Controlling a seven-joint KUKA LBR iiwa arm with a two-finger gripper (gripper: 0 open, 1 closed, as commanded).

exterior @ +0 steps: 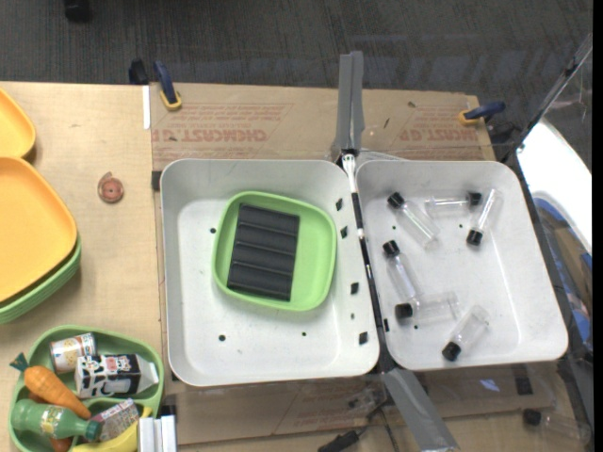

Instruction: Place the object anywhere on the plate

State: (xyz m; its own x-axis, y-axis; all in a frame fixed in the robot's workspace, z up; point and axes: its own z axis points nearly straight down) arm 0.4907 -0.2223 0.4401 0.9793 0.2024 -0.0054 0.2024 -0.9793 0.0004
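Note:
A green square plate (318, 222) lies in the left white bin (188, 281). A dark ribbed rectangular block (264, 251) rests flat on the plate, covering most of its middle. In the right white bin (537, 281) lie several clear plastic tubes with black caps, among them one near the back (411, 217), one at the back right (480, 218), one in the middle (399, 266) and one at the front (465, 333).
Stacked orange and green plates (33, 238) sit at the left edge of the bench. A green bowl (80, 389) of toy food and small containers stands at the front left. A small round reddish piece (111, 189) lies on the wood. Clamps (168, 92) hold the cardboard at the back.

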